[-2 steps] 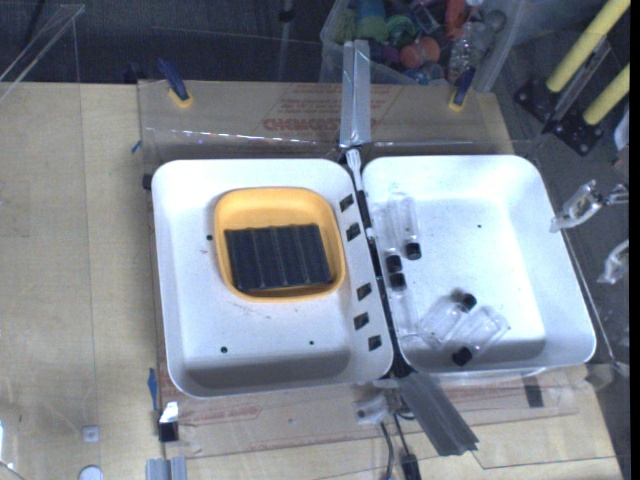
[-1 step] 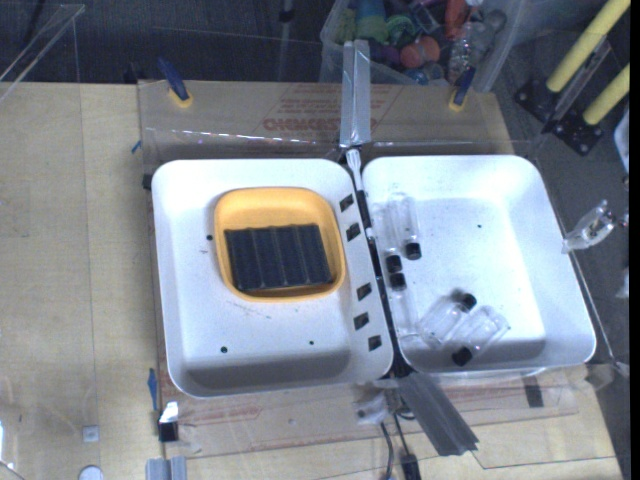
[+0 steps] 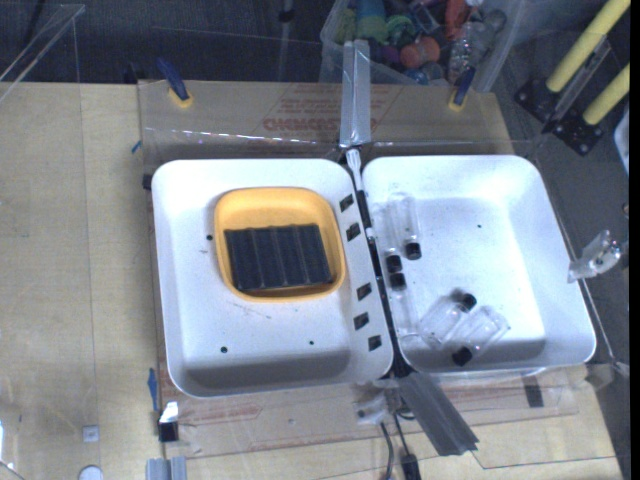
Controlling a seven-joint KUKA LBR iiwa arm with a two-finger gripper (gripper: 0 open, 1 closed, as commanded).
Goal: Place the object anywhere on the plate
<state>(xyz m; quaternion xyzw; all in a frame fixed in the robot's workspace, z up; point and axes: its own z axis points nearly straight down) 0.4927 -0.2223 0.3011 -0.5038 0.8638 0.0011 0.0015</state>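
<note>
Camera view looks down at a slant on two shallow white bins set side by side on a pale wooden bench [image 3: 70, 268]. Starting from the right, the side the arm reaches in from, the right bin [image 3: 520, 198] holds a loose scatter of small clear bottles with black caps. One clear bottle [image 3: 401, 218] lies near the bin's left wall with dark caps just below it. Two more clear bottles [image 3: 460, 324] lie close together toward the near edge; whether they touch I cannot tell. A raised divider [image 3: 362, 268] with a row of small black tabs runs between the bins.

The left bin [image 3: 185, 298] holds a yellow plate [image 3: 228, 213] with rounded corners, sitting toward the bin's far right part, near the divider. A dark ribbed rectangular object [image 3: 278, 256] lies flat on the plate and covers most of its floor, with its long side across the view and the yellow rim showing all round it.

Beyond the bins, a clear sheet is fixed by two blue clamps [image 3: 178, 89], and behind it stands a clear tub of coloured toys [image 3: 420, 18]. Yellow tubes [image 3: 598, 38] lean at the far right corner
</note>
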